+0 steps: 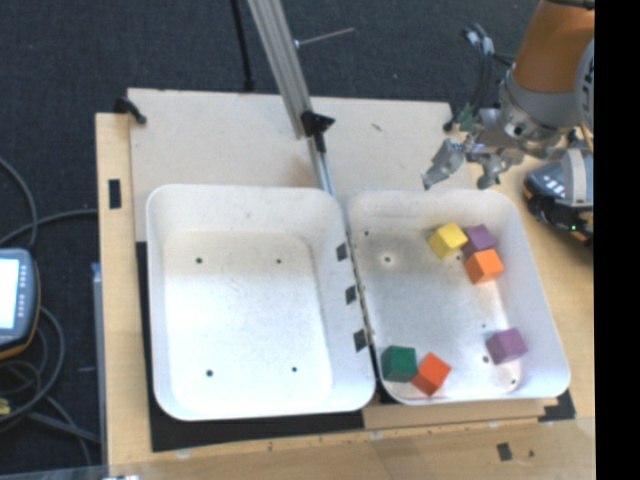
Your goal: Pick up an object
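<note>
The gripper (462,171) hangs over the far rim of the right bin (535,298), near that bin's far right corner, with its two fingers spread apart and nothing between them. One fingertip shows toward 9 o'clock of that midpoint and the other toward 3 o'clock, so the opening runs roughly across the view.

From the gripper, the closest candidates lie toward 6 o'clock: the yellow block (448,238) sits almost straight below it inside the bin, with a small purple block (481,236) just beside the yellow one at its 3 o'clock, and an orange block (484,265) touching or nearly touching that purple one at its 6 o'clock. These three crowd together, so a descent on the yellow block probably has to stay on its 9 o'clock side to avoid its neighbours.

Further out, toward 5 o'clock and well apart, stands a second purple block (506,345). At the near rim, toward 7 o'clock, a green block (399,362) and another orange block (432,372) sit side by side. The left bin (160,268) lies at 8 o'clock.
</note>
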Controlling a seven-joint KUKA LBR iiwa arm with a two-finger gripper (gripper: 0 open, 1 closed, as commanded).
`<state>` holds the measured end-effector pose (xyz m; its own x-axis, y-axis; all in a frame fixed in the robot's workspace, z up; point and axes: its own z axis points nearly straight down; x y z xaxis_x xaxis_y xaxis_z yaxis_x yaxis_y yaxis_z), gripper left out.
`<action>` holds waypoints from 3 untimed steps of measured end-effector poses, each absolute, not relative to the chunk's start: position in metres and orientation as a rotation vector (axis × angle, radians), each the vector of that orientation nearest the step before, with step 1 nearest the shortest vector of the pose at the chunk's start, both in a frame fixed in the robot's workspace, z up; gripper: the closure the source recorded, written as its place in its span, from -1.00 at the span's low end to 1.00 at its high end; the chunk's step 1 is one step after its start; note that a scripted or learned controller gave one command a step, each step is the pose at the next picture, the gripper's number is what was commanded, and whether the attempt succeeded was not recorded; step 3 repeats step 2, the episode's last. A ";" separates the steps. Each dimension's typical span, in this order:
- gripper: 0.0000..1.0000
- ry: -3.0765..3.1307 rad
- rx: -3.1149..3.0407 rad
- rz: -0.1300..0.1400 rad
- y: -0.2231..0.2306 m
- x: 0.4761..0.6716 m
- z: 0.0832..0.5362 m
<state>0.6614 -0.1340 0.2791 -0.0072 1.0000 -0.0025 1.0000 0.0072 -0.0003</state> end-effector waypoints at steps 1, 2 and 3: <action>-1.00 2.229 2.219 -0.004 -0.095 0.680 0.211; -1.00 2.216 2.227 -0.008 -0.160 0.679 0.171; -1.00 2.216 2.227 -0.008 -0.160 0.679 0.171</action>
